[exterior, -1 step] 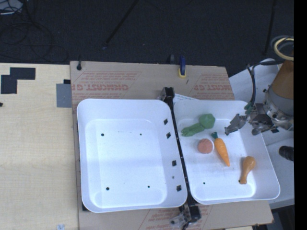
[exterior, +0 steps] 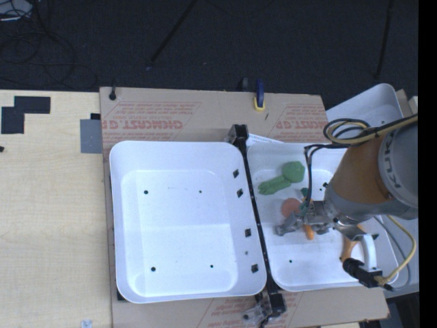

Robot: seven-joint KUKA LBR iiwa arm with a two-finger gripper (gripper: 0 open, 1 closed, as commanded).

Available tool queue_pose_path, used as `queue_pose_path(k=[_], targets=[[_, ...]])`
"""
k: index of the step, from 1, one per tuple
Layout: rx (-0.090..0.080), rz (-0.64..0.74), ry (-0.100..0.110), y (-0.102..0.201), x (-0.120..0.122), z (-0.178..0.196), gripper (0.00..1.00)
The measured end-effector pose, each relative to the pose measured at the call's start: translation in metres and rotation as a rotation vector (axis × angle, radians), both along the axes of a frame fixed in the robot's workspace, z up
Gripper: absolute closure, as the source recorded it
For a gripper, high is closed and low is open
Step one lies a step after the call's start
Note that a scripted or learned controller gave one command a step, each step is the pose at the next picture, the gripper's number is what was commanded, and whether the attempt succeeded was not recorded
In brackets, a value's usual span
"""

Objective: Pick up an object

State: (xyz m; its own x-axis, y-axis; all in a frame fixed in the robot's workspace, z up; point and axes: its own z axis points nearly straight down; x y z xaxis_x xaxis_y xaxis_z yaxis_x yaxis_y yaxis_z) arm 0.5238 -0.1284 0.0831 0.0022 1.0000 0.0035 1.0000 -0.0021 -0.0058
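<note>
- Grey arm with orange band (exterior: 365, 173): reaches in from the right, its two-finger gripper (exterior: 295, 223) low inside the right-hand shallow white bin (exterior: 321, 275), apparently to pick there.
- Finger opening and any hold: cannot tell.
- Green lumpy soft-looking object (exterior: 281, 178): just beyond the gripper, lying loose.
- Small reddish round piece (exterior: 291, 204): beside the gripper.
- Left-hand white bin (exterior: 177, 224): alongside, likely the drop side.

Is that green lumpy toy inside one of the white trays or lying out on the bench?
Inside. The green lumpy toy lies flat on the floor of the right-hand white bin, near its far side.
</note>
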Motion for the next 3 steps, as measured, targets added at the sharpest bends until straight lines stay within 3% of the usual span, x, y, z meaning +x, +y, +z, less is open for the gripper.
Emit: queue_pose_path(k=[1,2,3], targets=[[-0.001,-0.007,-0.002,-0.004,0.001,0.015,1.00],[-0.004,0.003,-0.007,0.073,0.077,0.106,1.00],[-0.003,0.005,-0.006,0.117,0.093,0.167,1.00]])
